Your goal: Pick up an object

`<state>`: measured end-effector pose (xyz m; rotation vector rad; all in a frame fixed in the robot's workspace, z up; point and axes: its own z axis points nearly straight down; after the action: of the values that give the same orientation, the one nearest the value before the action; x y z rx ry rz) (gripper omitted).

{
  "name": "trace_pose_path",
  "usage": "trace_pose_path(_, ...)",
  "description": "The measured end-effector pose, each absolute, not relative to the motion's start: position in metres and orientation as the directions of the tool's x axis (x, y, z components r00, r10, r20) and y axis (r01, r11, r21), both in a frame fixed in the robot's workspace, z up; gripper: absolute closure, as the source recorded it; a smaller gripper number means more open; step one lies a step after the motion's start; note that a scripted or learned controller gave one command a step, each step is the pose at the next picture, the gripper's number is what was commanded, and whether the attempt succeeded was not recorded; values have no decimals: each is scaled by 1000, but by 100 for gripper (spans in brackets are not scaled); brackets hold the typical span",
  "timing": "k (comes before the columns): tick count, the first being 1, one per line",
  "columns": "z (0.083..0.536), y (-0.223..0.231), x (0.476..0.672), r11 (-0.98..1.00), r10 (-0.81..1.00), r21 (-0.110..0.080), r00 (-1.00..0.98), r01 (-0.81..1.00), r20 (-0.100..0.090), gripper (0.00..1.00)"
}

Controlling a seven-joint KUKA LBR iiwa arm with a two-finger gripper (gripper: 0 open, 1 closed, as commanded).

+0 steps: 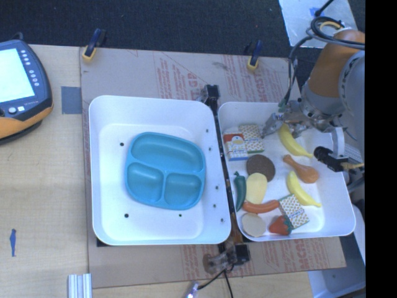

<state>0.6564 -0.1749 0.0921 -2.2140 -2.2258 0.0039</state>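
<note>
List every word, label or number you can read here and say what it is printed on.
None can be read.
Cardboard sheet: faint red repeated print, too blurred.
Small cartons in the right bin: coloured labels, too small.
Handheld screen at left: buttons and display, nothing legible.
</note>
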Motion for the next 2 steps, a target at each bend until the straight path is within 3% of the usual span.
trace_pose_path(1,169,-212,657,3,1000,0,-3,1000,-1,0)
trace_pose_path(2,110,-211,651,5,1000,-4,-5,1000,-1,0)
